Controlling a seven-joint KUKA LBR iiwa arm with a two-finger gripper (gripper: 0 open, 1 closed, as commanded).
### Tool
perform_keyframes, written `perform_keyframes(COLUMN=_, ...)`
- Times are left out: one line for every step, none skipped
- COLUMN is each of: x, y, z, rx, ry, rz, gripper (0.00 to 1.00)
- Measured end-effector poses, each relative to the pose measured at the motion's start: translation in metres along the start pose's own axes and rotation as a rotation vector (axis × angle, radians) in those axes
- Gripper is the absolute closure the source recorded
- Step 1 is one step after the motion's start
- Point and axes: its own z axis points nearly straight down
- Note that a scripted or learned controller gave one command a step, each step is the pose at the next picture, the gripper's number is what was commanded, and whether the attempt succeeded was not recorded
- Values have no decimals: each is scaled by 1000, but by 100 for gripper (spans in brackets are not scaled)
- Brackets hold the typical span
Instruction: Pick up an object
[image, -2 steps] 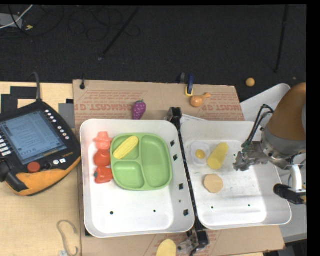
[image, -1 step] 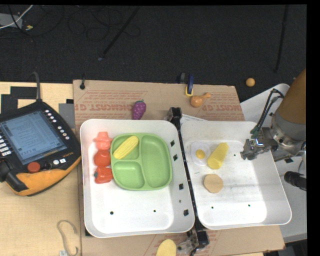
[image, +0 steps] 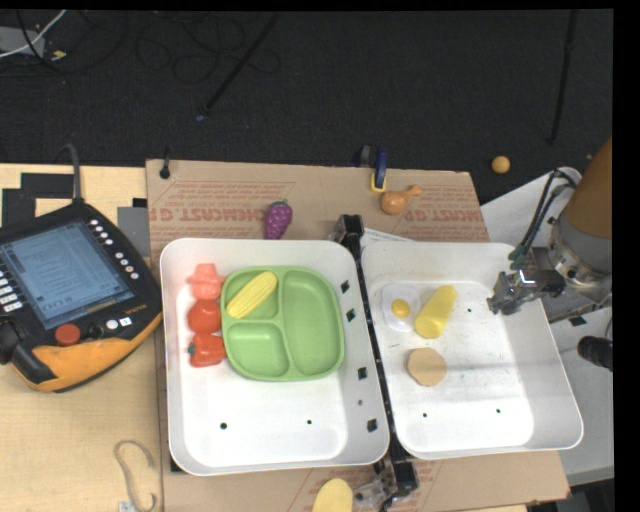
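Right now my gripper (image: 508, 292) hangs over the right bin's (image: 540, 420) right edge; I cannot tell its state. Inside that bin lie a yellow cylinder (image: 434, 311), a small yellow disc (image: 400, 309) just left of it, and a tan puck (image: 427, 367) below them, all apart from me. Across in the left bin (image: 260, 440), a green tray (image: 285, 330) bears corn (image: 250, 293), with red pieces (image: 204, 320) beside it.

A green divided plate (image: 285, 325) bearing a yellow corn cob (image: 250, 293) is seen in the left bin (image: 260, 430), with red toy foods (image: 204, 318) beside it. In the right bin (image: 520, 410) a yellow cylinder (image: 435, 311), a small yellow piece (image: 400, 309) and a tan disc (image: 427, 367) are found. The gripper (image: 512, 290) is held over that bin's right rim.
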Motion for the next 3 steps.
perform_keyframes(x=49, y=13, z=-9, rx=1, ry=2, rz=-4, gripper=100)
perform_keyframes(x=97, y=28, z=4, rx=3, ry=1, rz=-3, gripper=100)
perform_keyframes(x=141, y=35, z=6, rx=3, ry=2, rz=-3, gripper=100)
